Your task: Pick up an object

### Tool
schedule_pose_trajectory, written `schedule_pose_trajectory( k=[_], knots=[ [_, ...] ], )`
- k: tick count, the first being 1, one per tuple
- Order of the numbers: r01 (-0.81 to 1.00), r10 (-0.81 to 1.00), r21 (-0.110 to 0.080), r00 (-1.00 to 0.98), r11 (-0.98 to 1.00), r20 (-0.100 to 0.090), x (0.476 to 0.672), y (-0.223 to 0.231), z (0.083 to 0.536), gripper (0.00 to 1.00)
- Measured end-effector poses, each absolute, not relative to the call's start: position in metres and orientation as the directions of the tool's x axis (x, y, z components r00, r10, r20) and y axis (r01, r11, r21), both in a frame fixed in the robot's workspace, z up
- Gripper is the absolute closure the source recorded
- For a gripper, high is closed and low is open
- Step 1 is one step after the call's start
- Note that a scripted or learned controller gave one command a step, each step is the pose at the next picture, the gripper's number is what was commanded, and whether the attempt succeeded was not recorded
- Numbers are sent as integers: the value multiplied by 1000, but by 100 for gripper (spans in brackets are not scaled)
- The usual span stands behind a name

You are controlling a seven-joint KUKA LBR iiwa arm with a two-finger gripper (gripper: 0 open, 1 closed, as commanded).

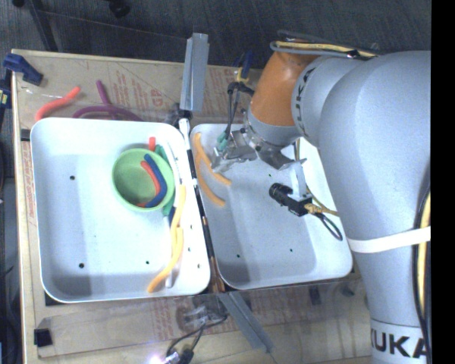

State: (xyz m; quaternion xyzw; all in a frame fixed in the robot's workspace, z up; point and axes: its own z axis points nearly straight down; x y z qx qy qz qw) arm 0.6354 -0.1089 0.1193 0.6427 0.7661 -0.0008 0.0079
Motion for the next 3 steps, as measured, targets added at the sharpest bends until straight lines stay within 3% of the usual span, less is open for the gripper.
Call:
schedule_pose_trajectory(
  k=[1, 2, 3],
  knots=[
    [985, 985, 9, -174, 174, -13, 635, -109, 119, 0],
    [993, 993, 2, -117, 117, -9, 620, -114, 95, 0],
    [992, 992, 2, -123, 123, -5, 621, -111, 106, 100]
  ],
)
